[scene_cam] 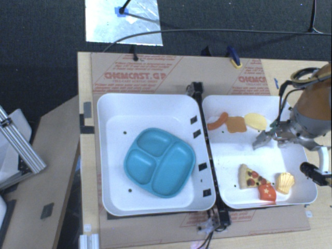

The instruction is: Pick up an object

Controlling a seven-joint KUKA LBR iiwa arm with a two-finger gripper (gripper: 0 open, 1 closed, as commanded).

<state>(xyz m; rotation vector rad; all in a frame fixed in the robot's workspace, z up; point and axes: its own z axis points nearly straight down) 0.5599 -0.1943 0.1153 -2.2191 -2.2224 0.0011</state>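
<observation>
1. Grey fingers of my gripper (261, 140) hang spread over the middle of the right bin (228, 193), pinching nothing.
2. I should drop straight onto one piece and straddle it, clear of the bin wall.
3. Count: one pizza slice (249, 176), one shell (285, 181), one strawberry (266, 191) along the near edge; one sausage (218, 121), one orange piece (236, 124), one yellow chip (255, 121) along the far edge; one blue tray (160, 162) in the left bin (111, 139).

Dark carpet (41, 30) covers the floor across the top and left of the frame. A shiny silver sheet (123, 14) lies on it at upper centre, with a bit of blue tape (121, 11) and a black cable (218, 31) trailing right. The bench is topped with a brown board (155, 71) printed in red lettering. An aluminium rail (19, 143) slants in at the left edge.
</observation>
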